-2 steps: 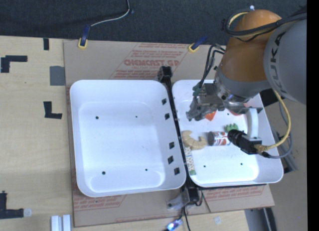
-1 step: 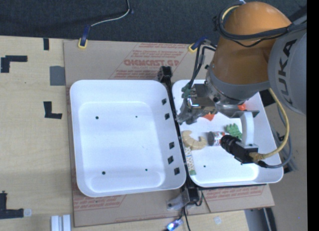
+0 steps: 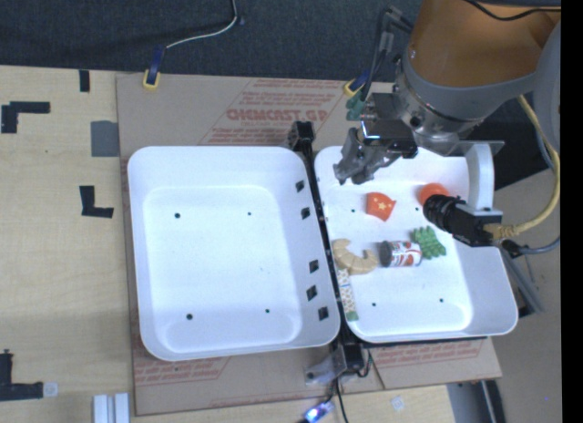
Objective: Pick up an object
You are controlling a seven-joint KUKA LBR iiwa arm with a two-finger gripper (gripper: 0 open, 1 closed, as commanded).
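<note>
My gripper (image 3: 358,168) hangs over the far left part of the right bin (image 3: 474,312), above the bin floor, with nothing seen between its fingers. A small red object (image 3: 381,205) lies on the bin floor just right of and nearer than the gripper. An orange object (image 3: 432,193) sits further right, partly hidden by a black part of the arm. A small bottle with a dark cap and red label (image 3: 402,254) lies on its side mid-bin. Beside it are a green leafy piece (image 3: 427,242) and a tan object (image 3: 353,258).
The left bin (image 3: 164,184) stands beside the right one, with black clips (image 3: 316,257) along the shared wall. Both bins rest on a cardboard sheet (image 3: 264,107). The arm's orange band and grey wrist (image 3: 474,38) loom over the right bin's far side.
</note>
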